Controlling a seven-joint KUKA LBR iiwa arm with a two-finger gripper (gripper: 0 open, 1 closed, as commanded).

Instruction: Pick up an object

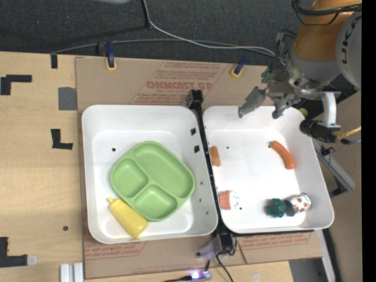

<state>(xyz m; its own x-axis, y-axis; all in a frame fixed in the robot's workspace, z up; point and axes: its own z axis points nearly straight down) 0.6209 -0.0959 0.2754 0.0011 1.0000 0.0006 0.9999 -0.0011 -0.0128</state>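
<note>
My gripper (264, 106) hangs open above the far edge of the right bin (258, 225), with nothing between its two grey fingers. Inside that bin lie an orange sausage-shaped toy (282, 154) at the right, a small orange piece (215, 156) by the left wall, and an orange-and-white piece (229, 200) near the front left. A dark green toy (275, 207) and a white, red-patterned object (300, 202) rest together in the front right corner. All of them are well apart from the gripper.
The left bin (94, 134) holds a green divided plate (153, 180) and a yellow bottle (127, 217) at its front left. A black divider (201, 135) separates the bins. Two clamps (110, 59) and a cable (176, 37) sit at the back of the cardboard.
</note>
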